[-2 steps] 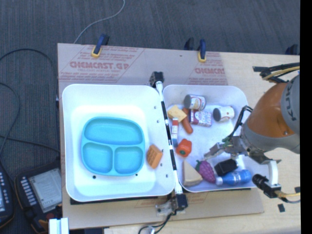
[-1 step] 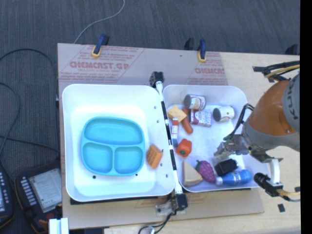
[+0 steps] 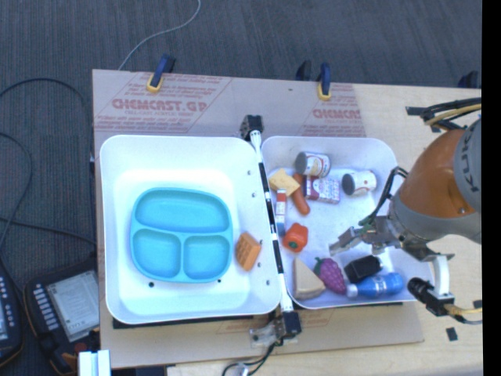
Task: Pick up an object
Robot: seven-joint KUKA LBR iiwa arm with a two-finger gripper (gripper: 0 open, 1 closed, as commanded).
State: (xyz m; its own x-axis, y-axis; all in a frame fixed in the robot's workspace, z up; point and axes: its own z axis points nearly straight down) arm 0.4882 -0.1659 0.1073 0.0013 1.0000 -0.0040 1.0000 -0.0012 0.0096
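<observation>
The gripper [image 3: 356,240] hangs over the right bin [image 3: 383,151], near its lower right corner; whether it is released or clenched cannot be told. Just below it a black block [image 3: 362,269] lies tilted, and beside that a blue bottle [image 3: 381,286] lies on its side, long axis left to right, white cap to the left. Purple grapes [image 3: 332,274] sit left of the bottle. In the left bin [image 3: 113,210] rests a blue tray [image 3: 182,233].

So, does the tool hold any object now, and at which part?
It cannot be told. The tool hangs over the right bin, just above a black object, with nothing visibly in it.
</observation>
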